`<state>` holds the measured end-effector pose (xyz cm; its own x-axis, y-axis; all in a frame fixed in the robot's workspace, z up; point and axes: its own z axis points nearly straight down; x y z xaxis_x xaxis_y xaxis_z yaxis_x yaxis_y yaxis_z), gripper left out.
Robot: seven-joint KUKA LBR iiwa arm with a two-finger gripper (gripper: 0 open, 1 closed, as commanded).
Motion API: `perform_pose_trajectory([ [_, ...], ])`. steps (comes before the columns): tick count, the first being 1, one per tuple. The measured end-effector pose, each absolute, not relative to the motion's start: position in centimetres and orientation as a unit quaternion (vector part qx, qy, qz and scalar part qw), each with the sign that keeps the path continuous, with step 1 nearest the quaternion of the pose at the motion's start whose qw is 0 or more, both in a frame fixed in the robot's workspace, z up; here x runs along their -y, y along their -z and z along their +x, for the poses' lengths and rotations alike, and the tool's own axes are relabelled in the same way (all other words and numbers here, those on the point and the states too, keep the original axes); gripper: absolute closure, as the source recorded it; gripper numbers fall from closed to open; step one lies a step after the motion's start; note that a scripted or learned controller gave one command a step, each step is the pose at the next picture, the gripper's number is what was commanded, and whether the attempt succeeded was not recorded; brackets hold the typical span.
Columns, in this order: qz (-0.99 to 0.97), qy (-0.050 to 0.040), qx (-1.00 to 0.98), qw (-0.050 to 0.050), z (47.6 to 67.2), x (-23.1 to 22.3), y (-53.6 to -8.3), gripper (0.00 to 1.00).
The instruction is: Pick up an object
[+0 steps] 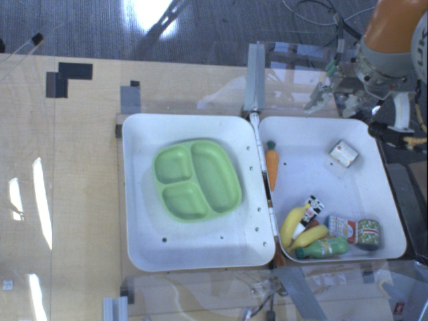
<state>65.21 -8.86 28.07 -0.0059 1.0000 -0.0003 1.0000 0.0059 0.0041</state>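
Note:
The right bin (pixel 314 179) holds several objects. An orange carrot (pixel 271 166) lies by its left wall and a small white box (pixel 343 154) sits near its far right corner. Along the near edge are yellow bananas (pixel 298 227), a green bottle (pixel 325 248), a small black-and-white toy (pixel 312 210), a red-and-white packet (pixel 340 226) and a green-labelled can (pixel 368 233). My gripper (pixel 360 97) hangs over the far right rim of this bin, above and behind the white box, with nothing seen in it.
The left bin (pixel 144 239) holds a green divided plate (pixel 198 179). A metal post (pixel 254 79) stands behind the divider between the bins. Cables (pixel 314 9) lie on the floor at the back right.

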Motion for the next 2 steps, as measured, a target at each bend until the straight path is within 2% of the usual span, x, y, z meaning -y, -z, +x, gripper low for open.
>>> perform_pose_trajectory([
  [1,0.636,-0.0029,-0.772,0.003,66.6,-0.3,-35.6,0.0],
  [2,0.634,-0.0051,-0.773,0.006,66.8,-0.4,-36.9,1.0],
])
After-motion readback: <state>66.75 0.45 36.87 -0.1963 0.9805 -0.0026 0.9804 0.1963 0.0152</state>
